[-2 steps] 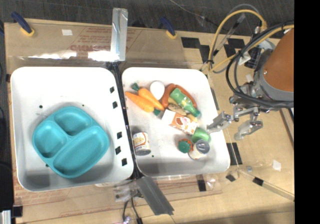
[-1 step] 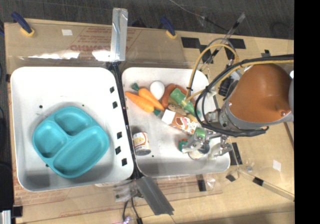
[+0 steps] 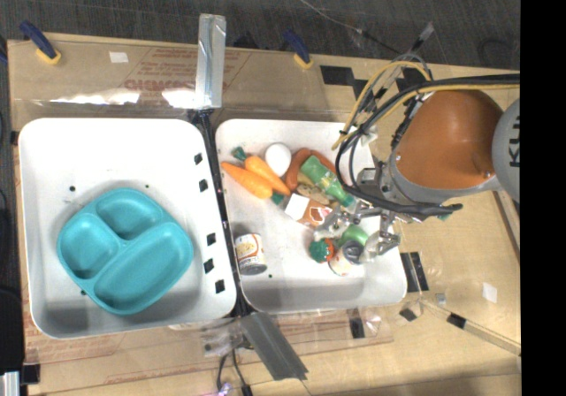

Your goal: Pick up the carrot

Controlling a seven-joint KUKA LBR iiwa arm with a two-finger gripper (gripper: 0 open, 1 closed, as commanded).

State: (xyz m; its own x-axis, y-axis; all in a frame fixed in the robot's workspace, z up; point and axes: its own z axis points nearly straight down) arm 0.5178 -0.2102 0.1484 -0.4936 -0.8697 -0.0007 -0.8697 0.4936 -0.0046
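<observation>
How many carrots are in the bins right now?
2. Both carrots lie side by side at the upper left of the right bin, by the white egg. The arm may hide others.

Bright, even overhead light whitens both bins (image 3: 106,133), with soft shadows, slight overall softness and tape glare.

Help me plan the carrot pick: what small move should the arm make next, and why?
Probably shift the gripper toward the bin's upper left. It hangs over the clutter at the lower right, while the carrots lie by the white egg near the divider.
</observation>
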